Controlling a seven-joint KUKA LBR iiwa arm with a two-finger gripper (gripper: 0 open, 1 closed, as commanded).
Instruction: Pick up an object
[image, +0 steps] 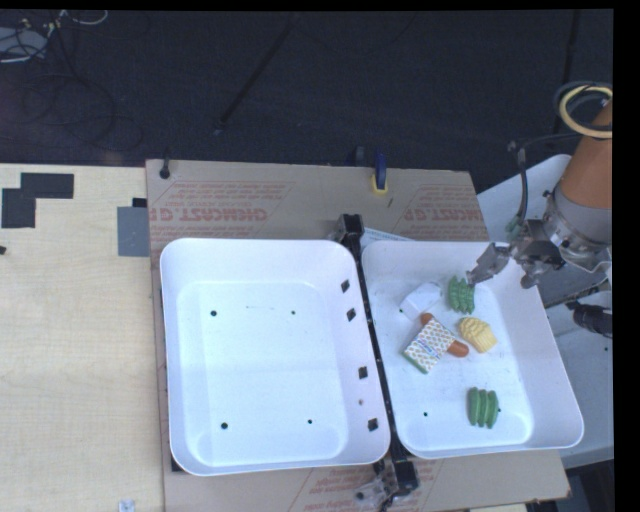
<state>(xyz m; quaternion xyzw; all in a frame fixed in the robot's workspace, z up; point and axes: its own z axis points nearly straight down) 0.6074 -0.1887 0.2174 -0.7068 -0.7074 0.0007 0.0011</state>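
A dark floor (300, 80) fills the top from ten to two o'clock, crossed by thin cables (250, 70). At nine o'clock lies a pale wooden counter (70, 350) with dark rectangular patches (40, 195). A brown printed board (300, 205) covers the centre. Light is even and soft.

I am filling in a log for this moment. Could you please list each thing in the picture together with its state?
hand: above the right bin, holding nothing
upper green toy: lying in the right bin, near the hand
yellow toy: lying free
patterned packet: lying over an orange piece
lower green toy: lying alone
right bin: holds all the toys
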